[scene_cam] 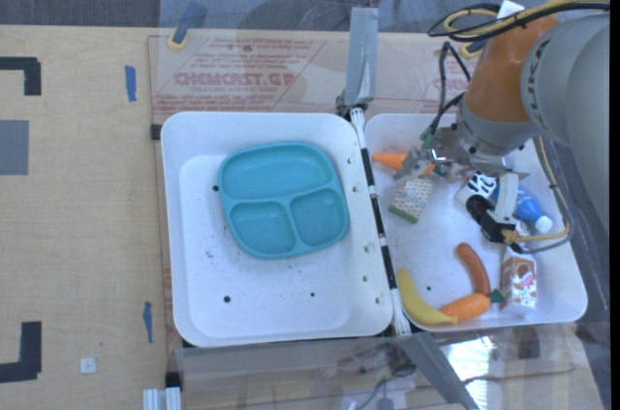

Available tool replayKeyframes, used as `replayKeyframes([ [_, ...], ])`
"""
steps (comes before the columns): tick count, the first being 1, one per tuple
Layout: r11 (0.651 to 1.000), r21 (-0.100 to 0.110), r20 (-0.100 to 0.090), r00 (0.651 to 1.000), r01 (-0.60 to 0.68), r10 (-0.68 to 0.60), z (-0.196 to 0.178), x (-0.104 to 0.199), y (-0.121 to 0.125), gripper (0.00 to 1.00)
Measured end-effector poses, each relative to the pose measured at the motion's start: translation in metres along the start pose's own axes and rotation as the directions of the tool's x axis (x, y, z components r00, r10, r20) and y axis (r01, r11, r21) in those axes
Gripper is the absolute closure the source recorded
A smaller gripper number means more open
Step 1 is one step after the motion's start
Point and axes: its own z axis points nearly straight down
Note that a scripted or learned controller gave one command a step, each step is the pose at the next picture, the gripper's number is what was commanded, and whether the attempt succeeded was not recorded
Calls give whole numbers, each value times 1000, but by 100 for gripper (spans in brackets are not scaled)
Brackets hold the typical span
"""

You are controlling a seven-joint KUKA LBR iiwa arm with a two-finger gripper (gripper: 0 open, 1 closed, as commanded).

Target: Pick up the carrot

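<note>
Light: bright, even, soft shadows
Glare: clear sheet [252, 20] far, near-right corner
Focus: slightly soft, arm [562, 69] blurred

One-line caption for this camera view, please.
Gripper hovers by an orange piece in the right bin; carrot lies near the front.

A carrot [468, 305] is seen near the right bin's [426, 265] front edge, with the gripper [429, 158] near its back-left corner.

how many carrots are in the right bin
2: one carrot near the bin's top left, beside the tool; another carrot at the bottom, by the banana. More may hide under the arm.
</note>
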Motion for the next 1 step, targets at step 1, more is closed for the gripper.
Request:
replayKeyframes([
  [1,994,32,0,995,-102,102,10,-4,35,0],
])
